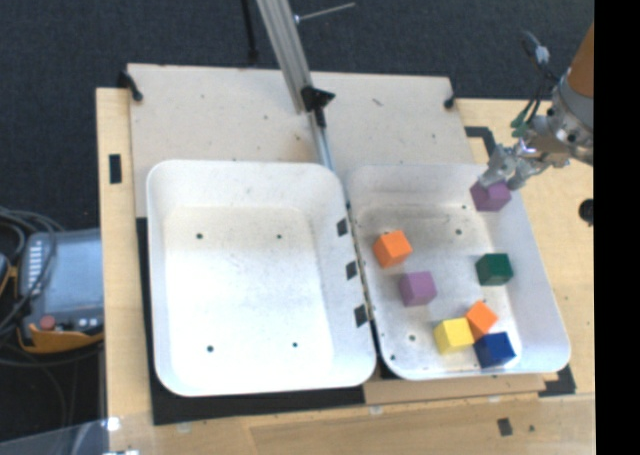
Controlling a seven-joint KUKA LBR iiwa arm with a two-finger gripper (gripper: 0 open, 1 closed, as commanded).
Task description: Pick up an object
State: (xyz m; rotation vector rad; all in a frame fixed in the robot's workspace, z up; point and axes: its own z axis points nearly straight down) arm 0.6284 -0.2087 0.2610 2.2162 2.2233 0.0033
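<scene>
Landmark: we place everything against the right-hand shallow white plastic bin (520, 343), the one that carries the blocks.
Arm: we see the grey arm with its orange band (583, 58) coming in past the bin's far right corner.
Gripper: the two-finger metal gripper (503, 175) hangs over the bin's far right corner, above the rim.
Grasp: we see a small purple foam cube (490, 195) right under the fingertips, and it looks pinched between them and lifted off the bin floor, so we read the gripper as clenched on that cube.
Orange block: a small orange foam cube (392, 248) lies near the bin's left wall, about halfway along it.
Second purple block: a pale purple foam cube (417, 288) sits near the bin's middle, just nearer to us than the orange one.
Green block: a dark green foam cube (494, 268) rests close to the bin's right wall, apart from the others.
Near corner cluster: a yellow foam cube (453, 334), a second orange foam cube (482, 317) and a blue foam cube (494, 349) huddle together at the bin's near right corner, touching or nearly so.
Neighbour: the left-hand shallow white plastic bin (250, 273) lies flush against our landmark bin's left wall.
Pole: a slanted grey metal pole (285, 33) rises beyond the bin's far left corner.
</scene>
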